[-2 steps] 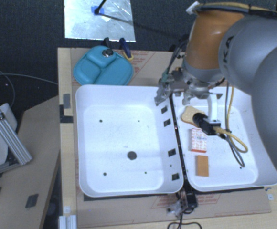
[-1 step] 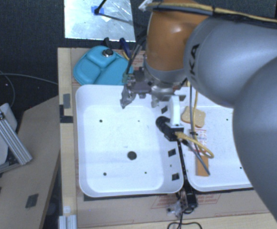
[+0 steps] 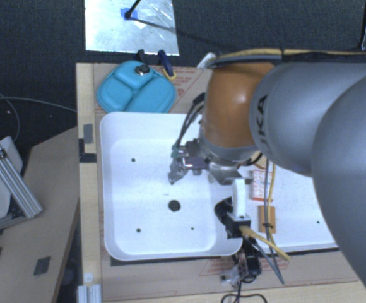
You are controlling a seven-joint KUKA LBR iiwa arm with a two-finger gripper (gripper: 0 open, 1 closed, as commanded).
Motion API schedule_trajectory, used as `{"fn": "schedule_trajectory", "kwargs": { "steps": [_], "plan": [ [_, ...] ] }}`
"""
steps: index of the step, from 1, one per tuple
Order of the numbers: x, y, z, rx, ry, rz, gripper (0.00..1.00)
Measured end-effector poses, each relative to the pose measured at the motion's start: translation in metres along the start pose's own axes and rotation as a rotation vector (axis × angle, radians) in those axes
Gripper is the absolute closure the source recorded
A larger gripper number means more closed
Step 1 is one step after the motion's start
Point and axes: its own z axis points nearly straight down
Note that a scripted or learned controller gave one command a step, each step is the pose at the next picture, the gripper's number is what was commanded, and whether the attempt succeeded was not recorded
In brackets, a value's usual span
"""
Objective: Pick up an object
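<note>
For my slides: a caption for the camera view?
Arm reaching over the left bin, gripper low above its floor.

small dark round object [image 3: 174, 206], flat-looking disc, lies on floor of left white bin [image 3: 123, 169], lower middle, apart from bin walls; too small to tell what it is. right white bin [image 3: 296, 213] has a red-and-white printed item [image 3: 259, 185] near its left edge, partly hidden by arm, details unclear
</note>
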Motion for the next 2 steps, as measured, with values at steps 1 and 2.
{"fn": "schedule_trajectory", "kwargs": {
  "steps": [1, 2],
  "plan": [
    [-0.051, -0.031, 0.037, -0.003, -0.001, 0.004, 0.00],
    [-0.020, 0.036, -0.079, -0.026, 0.005, -0.007, 0.00]
  ]
}}
